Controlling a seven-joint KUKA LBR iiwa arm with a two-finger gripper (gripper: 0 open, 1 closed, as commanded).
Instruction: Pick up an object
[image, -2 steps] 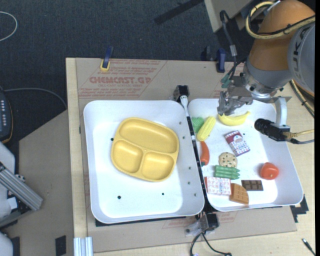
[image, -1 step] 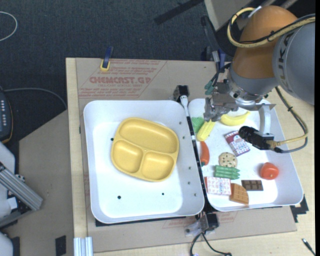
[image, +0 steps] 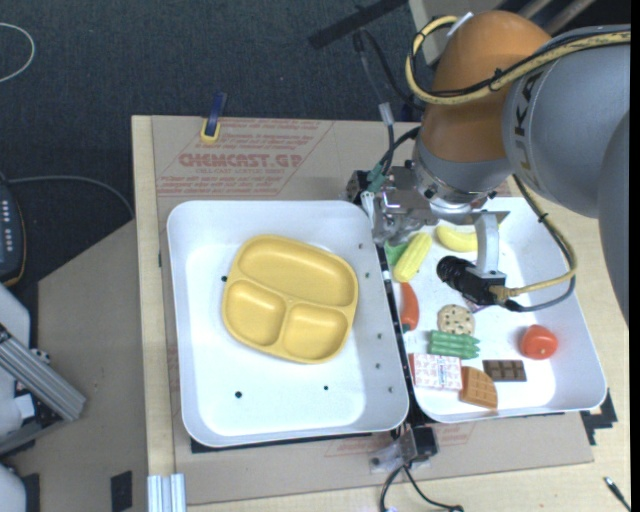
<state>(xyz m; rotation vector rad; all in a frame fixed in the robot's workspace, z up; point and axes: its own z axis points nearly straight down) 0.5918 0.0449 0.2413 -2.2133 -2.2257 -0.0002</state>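
Your arm hangs over the right bin; you cannot tell the gripper's state. A yellow tray fills the left bin.

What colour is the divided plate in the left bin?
Yellow: the divided plate shows plainly in the camera view.

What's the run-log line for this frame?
phase: reaching | gripper: over right bin, by corn | grasp: none seen | left bin: yellow tray | task: not done
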